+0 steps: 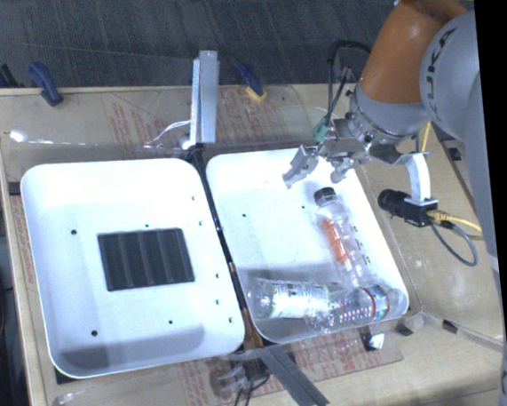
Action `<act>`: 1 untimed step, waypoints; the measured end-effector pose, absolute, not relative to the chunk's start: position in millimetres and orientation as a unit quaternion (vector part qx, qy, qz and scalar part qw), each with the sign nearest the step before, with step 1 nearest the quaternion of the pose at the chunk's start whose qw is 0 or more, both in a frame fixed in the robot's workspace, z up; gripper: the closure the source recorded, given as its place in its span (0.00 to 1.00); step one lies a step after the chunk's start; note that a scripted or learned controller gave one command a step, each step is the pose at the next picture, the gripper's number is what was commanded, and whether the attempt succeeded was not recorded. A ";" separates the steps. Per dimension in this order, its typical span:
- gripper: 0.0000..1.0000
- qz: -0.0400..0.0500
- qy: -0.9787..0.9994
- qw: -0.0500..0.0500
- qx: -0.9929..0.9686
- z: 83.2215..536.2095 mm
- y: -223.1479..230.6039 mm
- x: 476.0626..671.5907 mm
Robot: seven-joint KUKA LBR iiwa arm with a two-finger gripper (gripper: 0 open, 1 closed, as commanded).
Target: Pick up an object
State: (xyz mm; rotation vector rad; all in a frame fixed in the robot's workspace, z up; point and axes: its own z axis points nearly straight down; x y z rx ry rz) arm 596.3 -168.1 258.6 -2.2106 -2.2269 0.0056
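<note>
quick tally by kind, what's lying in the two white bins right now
Clear plastic bottles, right bin: 3 (orange-labelled one, white-labelled one, crumpled one)
Dark ribbed rectangular block, left bin: 1
Total: 4

Both bins white, left bin (pixel 54 261) with a dark grey ribbed panel (pixel 145 258); right bin (pixel 252 189) holds clear bottles, one (pixel 341 234) with orange label and dark cap, one (pixel 289 298) with white-green label; arm (pixel 439 46) grey, orange band; blue clamps (pixel 45 82); bench (pixel 15 131) tan.
</note>
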 end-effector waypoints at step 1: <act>0.00 0.002 -0.699 0.002 -0.715 175.6 -204.3 559.4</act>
